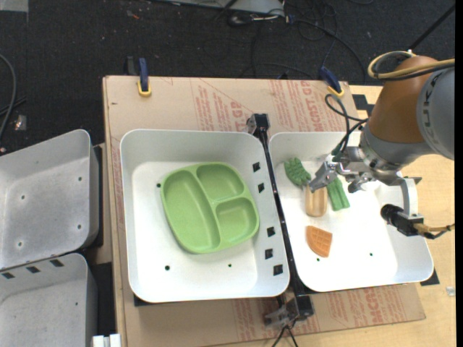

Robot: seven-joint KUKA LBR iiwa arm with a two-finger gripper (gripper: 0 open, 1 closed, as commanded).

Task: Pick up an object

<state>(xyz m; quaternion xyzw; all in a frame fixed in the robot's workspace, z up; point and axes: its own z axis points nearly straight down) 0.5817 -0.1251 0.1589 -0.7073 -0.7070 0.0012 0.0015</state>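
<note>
Gripper (331, 179) sits low over the right bin (405, 262), reached in from the right on the grey arm (416, 114) with its orange band. Its fingers appear spread to either side of the green block's upper end, though the slant of the view makes it hard to say whether they touch it; I cannot confirm a hold.

Count, right bin: four loose objects. One green block (338, 196), elongated, lying tilted just below the gripper. One tan cylinder (315, 202), touching or just beside the block on its left. One dark green ridged piece (296, 170), near the bin's left wall, above the cylinder. One orange wedge (319, 240), lying apart from the others, below the cylinder.

Count, left bin (145, 266): one light green plate (210, 207) with three compartments, lying near the middle of the bin.

Two white bins in total, side by side on one cardboard-covered bench (188, 96), with two clamps at its far edge.
</note>
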